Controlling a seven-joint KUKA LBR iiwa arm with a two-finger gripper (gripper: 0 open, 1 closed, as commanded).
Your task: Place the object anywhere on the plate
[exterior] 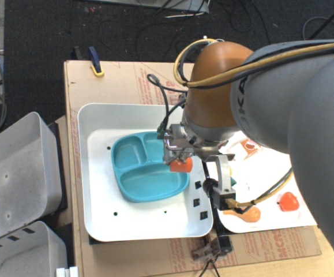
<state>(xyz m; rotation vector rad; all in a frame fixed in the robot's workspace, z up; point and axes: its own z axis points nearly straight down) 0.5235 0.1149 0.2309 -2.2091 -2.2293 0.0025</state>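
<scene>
A teal plate (pixel 143 175) with three compartments lies in the left white bin (pixel 97 172). My gripper (pixel 179 158) hangs over the plate's right rim, beneath the orange band of the wrist (pixel 216 79). A small orange-red object (pixel 182 165) sits between its fingertips, held just above the rim at the plate's large compartment. The gripper is shut on it.
The right bin (pixel 270 172) holds an orange-red piece (pixel 288 201), an orange spoon-like piece (pixel 246 214), a teal and white item (pixel 225 178) and a red-and-white item (pixel 250 146). The arm covers much of that bin. A yellow clamp (pixel 97 68) sits on the bench's back edge.
</scene>
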